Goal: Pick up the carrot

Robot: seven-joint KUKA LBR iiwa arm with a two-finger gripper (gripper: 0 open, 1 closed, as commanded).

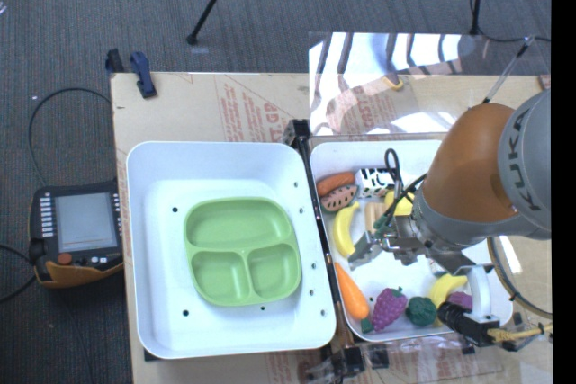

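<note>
Carrot (352, 291) lies flat in the right bin (423, 141), against its left wall near the front corner, tip toward the front. Nothing grips it, so the pick is not yet done. Just beside it: purple grapes (389, 308) and a green broccoli piece (420, 310) to its right, a yellow banana (345, 229) behind it, a hot dog (337, 185) further back. Pincer (367, 249) hangs above the bin's middle, near the banana and apart from the carrot; it looks parted with nothing between the fingers. Still left, as I judge it: shift over the carrot, descend, close, lift. Left bin (148, 193) holds a green divided plate (241, 249). Both bins sit on the bench (216, 103).
</note>
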